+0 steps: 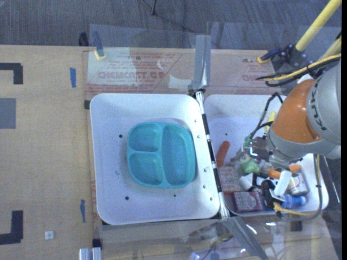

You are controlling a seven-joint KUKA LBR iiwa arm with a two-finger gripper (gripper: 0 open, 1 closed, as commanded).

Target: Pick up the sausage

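Observation:
The sausage (222,153) is a short orange-red cylinder lying upright in the picture against the left wall of the right bin (233,115). My gripper (245,157) hangs low over that bin, just right of the sausage and a short gap away from it. The arm's grey body and orange band cover the bin's right half. Nothing shows between the fingers, and their spacing is too cluttered to read.
A pile of small items (271,186) lies in the right bin's near part, below the gripper. The left bin (108,118) holds a teal divided plate (161,154). Yellow cables and a pole stand at the upper right.

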